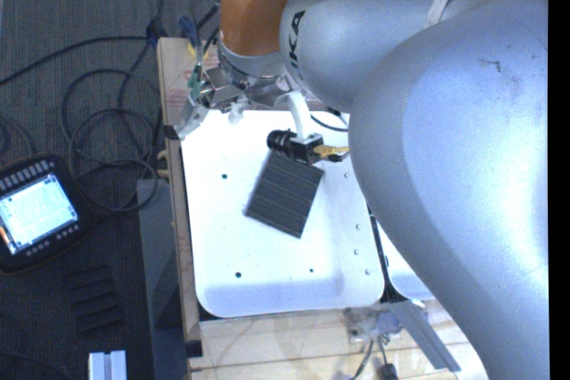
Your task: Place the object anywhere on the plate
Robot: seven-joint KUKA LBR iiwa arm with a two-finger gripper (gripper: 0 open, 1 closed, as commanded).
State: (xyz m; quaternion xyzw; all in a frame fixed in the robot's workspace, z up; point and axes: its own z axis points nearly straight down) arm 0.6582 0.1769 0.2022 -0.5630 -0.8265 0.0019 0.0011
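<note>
A dark grey ribbed rectangular slab (pixel 285 196) lies flat and slightly turned in the middle of the left white bin (pixel 223 280). My gripper (pixel 203 98) hangs below the orange band at the bin's far left corner, up and to the left of the slab and apart from it. I see nothing held at the gripper. The big grey arm covers the whole right side of the view and hides most of the right bin (pixel 411 287).
The wooden bench edge (pixel 178 218) runs along the left bin's left side. On the dark floor to the left lie a lit teach pendant (pixel 36 214), loose cables (pixel 98 116) and a black ribbed piece (pixel 93 303).
</note>
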